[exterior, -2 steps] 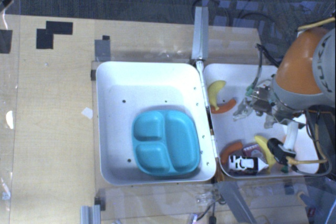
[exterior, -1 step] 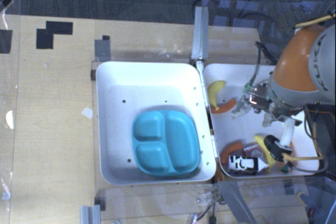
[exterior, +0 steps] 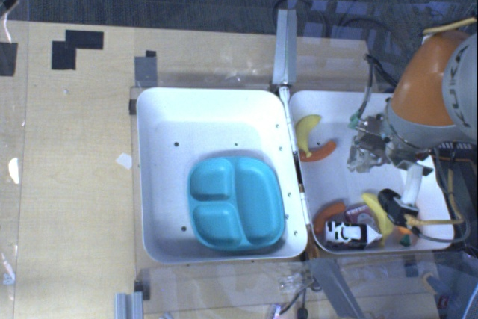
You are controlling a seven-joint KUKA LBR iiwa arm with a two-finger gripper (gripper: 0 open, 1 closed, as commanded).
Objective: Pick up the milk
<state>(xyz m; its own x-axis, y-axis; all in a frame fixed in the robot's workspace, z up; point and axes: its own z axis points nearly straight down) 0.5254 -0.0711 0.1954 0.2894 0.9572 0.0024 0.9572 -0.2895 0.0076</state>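
The milk (exterior: 348, 234) is a small black-and-white cow-patterned carton. It lies on its side at the front edge of the right bin (exterior: 328, 175), wedged among other items. My gripper (exterior: 364, 159) hangs over the middle of that bin, behind the milk and well apart from it. Nothing is visibly held in it. The grey arm with its orange band comes in from the right.
A red item (exterior: 327, 214), a brown item (exterior: 361, 215) and a banana (exterior: 378, 211) crowd the milk. A yellow item (exterior: 307, 128) and an orange-red one (exterior: 320, 152) lie at the right bin's back left. The left bin (exterior: 172, 123) holds a blue divided plate (exterior: 236, 202).
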